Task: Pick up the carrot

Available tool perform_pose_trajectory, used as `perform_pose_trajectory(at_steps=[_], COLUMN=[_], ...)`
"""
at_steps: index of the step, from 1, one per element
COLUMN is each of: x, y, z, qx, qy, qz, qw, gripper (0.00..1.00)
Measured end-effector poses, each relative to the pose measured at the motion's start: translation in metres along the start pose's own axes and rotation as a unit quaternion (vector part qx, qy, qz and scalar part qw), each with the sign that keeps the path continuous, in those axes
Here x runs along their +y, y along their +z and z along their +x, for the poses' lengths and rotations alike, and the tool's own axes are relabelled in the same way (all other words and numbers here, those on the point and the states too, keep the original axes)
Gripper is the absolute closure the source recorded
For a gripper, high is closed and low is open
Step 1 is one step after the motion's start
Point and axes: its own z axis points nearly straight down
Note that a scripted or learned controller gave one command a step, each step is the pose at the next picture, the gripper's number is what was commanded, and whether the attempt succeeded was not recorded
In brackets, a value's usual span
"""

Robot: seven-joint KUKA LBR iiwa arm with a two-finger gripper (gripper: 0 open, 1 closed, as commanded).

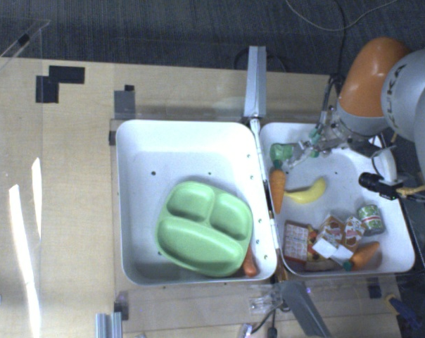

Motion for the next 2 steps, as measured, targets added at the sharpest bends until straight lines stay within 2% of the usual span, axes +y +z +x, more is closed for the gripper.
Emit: perform_pose_trajectory(at_steps=[1, 2], x=[-0.040, -0.066], y=[0.026, 0.026], z=[0.020, 0.032], qx=[-0.007, -0.008], qy=[-0.145, -0.339], qz=[-0.007, -0.007], qw=[0.9894, 0.9406], gripper=[0.00, 0.00])
